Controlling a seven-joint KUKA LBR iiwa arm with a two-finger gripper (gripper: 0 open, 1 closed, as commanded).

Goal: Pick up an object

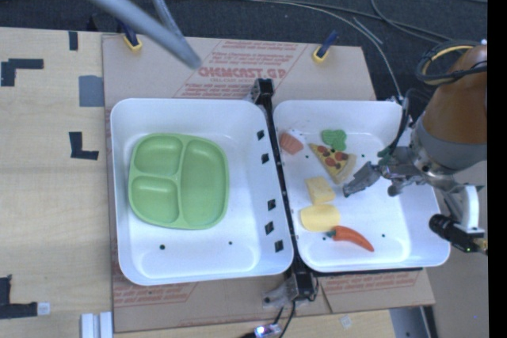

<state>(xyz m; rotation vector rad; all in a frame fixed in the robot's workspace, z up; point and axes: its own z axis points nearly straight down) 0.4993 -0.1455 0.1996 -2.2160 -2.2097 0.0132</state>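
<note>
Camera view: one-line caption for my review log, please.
Gripper hovers over right bin beside pizza slice; green divided plate lies in left bin.

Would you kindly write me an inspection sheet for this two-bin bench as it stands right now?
Surface: cardboard sheet on a wooden bench, bearing two white bins side by side.
Job's things: right bin holds a pizza slice, green piece, pink piece, two yellow blocks and an orange carrot-like piece. Left bin holds a green divided plate.
Clutter: nothing seen.
Grippers: gripper over the right bin, just right of the pizza slice; nothing seen between its fingers.
Cables: thin cables run across the dark floor behind the bench.
Surroundings: black tape marks on the bench; yellow clamps at the cardboard's far edge.
</note>
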